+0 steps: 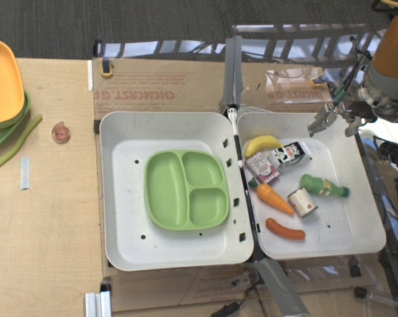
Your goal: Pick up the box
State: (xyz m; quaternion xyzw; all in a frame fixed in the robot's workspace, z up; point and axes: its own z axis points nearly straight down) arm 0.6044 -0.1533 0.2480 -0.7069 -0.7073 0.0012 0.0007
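Box (289,154) is our target: the black-and-white carton lying flat in the right bin (364,243), upper-middle of that bin's floor, nothing gripping it.

Gripper (336,120) sits over the bin's upper right corner, above the back rim. We see two fingers splayed apart, so we read it as open and holding nothing. Grey wrist and orange band run off toward 2 o'clock from it.

Key relation: from the gripper the box lies at about 8 o'clock, near but clearly apart, with bare bin floor between. Box long axis runs roughly 2 to 8 o'clock, slightly tilted, right end a bit higher in the view. We judge the fingers would need to close across the short side, so wrist angle matters. One arm only, so no choice there.

Crowding around the box:
- pink packet (262,166) touching or just beside its left end, at 8 o'clock from the box
- banana (261,144) just beside, at 10 o'clock
- green bottle (324,187) near, at 4 o'clock
- can (303,202) at 5 o'clock, further off
- carrot (274,198) at 7 o'clock, past the packet
- sausage (285,229) well apart, near the front of the bin

Risk, our guess: a finger landing on the packet or banana on the left end. Right end looks freer.

Further out: left bin (119,243) holds a green divided plate (186,189). Left of the bins, on the wooden bench (53,243), an orange plate (2,84) at the edge.

Pick not started yet, by our read.
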